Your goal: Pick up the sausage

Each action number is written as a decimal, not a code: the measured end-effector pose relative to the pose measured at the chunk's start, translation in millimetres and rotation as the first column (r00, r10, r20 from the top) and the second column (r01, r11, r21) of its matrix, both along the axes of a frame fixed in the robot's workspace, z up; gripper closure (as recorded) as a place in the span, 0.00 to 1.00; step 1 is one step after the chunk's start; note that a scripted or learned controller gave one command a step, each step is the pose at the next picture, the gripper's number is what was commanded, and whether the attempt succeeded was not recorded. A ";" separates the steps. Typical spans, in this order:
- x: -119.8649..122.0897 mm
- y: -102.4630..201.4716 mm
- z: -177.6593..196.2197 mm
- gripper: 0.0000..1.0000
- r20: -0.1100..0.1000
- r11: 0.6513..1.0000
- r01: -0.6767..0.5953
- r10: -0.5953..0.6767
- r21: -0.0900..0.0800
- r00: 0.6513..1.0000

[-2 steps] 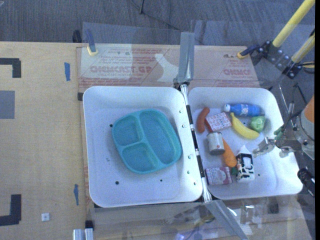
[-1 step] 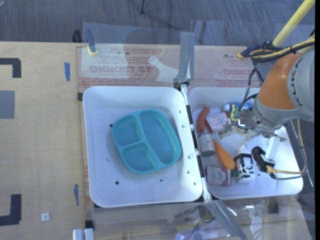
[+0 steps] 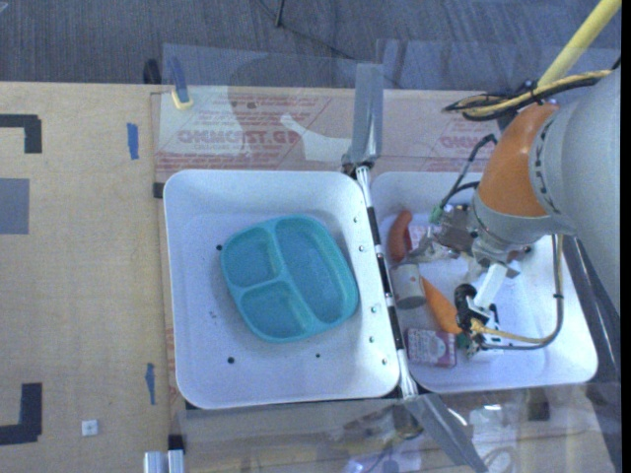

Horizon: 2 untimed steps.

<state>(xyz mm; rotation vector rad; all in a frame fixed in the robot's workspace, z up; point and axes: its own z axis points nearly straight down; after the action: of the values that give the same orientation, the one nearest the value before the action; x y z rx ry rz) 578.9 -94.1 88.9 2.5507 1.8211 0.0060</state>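
the grey arm (image 3: 582, 156) hangs over the right bin (image 3: 523, 363); the sausage (image 3: 398, 235) lies just beside its jaws, toward the left bin (image 3: 197, 264), lengthwise along the shared wall; i cannot tell how open the jaws are.

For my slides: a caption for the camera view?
Arm above the right bin, near the sausage and carrot; teal plate in the left bin.

Both bins are white. The left bin (image 3: 187, 264) holds a plain teal plate (image 3: 288, 276). The right bin (image 3: 562, 353) holds a reddish-brown sausage (image 3: 398, 235), an orange carrot (image 3: 441, 306), a dull grey can (image 3: 406, 286) and a red-and-white printed packet (image 3: 431, 346). The arm (image 3: 592, 156) is grey with an orange band. The bench (image 3: 79, 264) is pale tan with blue tape (image 3: 132, 141).
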 end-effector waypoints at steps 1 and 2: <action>38.6 -1.5 -0.6 0.00 -0.002 0.996 0.091 -0.091 0.002 0.996; 39.0 -0.9 10.4 1.00 -0.002 0.996 0.086 -0.086 -0.002 0.996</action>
<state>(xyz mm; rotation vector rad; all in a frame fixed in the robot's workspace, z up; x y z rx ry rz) 617.9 -95.0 99.2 2.6258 1.7095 0.0007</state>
